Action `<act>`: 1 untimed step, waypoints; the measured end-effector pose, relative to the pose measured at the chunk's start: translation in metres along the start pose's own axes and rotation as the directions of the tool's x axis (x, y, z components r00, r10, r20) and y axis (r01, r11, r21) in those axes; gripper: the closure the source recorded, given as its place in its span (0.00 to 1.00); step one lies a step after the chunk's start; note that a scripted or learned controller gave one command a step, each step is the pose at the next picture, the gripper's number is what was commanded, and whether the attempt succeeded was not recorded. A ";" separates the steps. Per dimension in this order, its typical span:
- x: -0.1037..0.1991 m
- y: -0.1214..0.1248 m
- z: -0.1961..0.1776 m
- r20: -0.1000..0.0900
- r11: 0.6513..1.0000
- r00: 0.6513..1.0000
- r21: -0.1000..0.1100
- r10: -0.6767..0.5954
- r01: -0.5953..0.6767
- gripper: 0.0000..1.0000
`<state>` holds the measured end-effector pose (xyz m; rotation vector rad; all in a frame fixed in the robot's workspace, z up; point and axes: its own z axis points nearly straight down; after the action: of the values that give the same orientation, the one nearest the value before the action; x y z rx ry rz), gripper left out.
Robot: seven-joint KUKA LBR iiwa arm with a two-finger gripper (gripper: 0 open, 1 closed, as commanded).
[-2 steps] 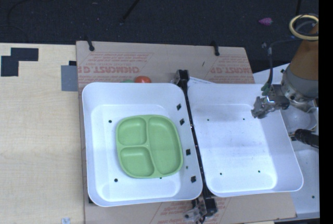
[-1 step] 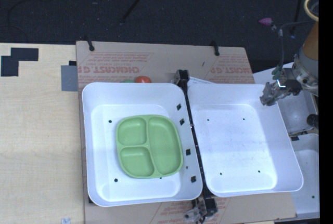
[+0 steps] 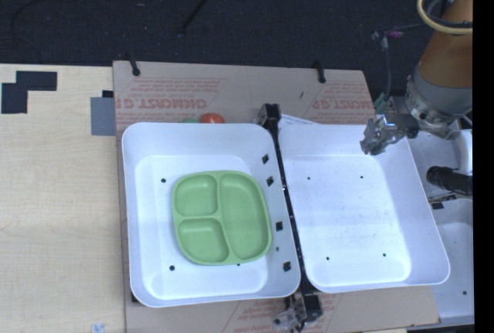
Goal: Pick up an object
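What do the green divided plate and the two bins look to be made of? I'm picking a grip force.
Green divided plate: likely moulded plastic, matte, judging by its uniform colour and soft rounded ridges. Left bin and right bin: probably thin formed plastic, smooth white with a slight sheen and rounded corners.

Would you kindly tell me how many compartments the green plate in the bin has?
3. The green plate in the left bin has two smaller compartments on its left side and one long compartment along its right.
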<state>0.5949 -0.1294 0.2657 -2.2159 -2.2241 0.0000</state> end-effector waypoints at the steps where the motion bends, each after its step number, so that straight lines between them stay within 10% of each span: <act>1: 0.063 0.009 0.008 -0.001 1.000 1.000 0.002 -0.002 0.002 1.00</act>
<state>0.6034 -0.0667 0.2578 -2.2123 -2.2243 0.0009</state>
